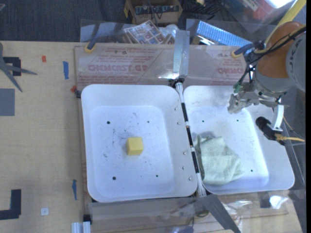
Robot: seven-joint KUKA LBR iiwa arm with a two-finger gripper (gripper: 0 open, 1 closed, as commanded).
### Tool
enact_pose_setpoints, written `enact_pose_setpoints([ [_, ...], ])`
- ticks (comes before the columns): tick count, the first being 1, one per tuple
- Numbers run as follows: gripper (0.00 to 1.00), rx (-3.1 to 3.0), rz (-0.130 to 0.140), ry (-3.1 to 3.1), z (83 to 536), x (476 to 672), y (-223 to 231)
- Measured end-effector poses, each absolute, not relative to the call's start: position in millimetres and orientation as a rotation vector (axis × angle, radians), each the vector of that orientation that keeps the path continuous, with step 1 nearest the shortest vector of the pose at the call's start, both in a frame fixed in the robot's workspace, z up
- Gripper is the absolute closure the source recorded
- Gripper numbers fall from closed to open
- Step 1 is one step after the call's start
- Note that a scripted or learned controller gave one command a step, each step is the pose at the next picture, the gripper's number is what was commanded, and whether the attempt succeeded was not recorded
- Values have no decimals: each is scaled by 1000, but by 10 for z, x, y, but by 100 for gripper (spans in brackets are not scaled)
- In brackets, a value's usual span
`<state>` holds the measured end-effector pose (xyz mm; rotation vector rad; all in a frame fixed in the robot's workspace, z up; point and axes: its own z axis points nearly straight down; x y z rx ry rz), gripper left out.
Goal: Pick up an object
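Note:
A small yellow block (135, 146) lies near the middle of the left bin (97, 101). A crumpled pale green cloth (218, 159) rests in the right bin (274, 176), against its left wall. My gripper (236, 102) hangs over the back part of the right bin, up and to the right of the cloth and apart from it. Nothing shows between its tips.
A clear plastic sheet with red lettering (131, 64) stands behind both bins. Boxes and cables (150, 6) crowd the area beyond it. A black cable end (265, 126) dangles over the right bin's right side. Bare wooden bench (39, 130) lies to the left.

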<state>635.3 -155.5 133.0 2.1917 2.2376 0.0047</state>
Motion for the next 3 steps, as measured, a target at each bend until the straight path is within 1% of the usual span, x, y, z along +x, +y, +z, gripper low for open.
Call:
enact_pose_setpoints([
  [1,100,2011,8,2404,888,5833,-1668],
  [2,100,2002,1,2421,1067,5566,-1716],
  [3,100,1625,6,2678,891,5019,-1820],
])
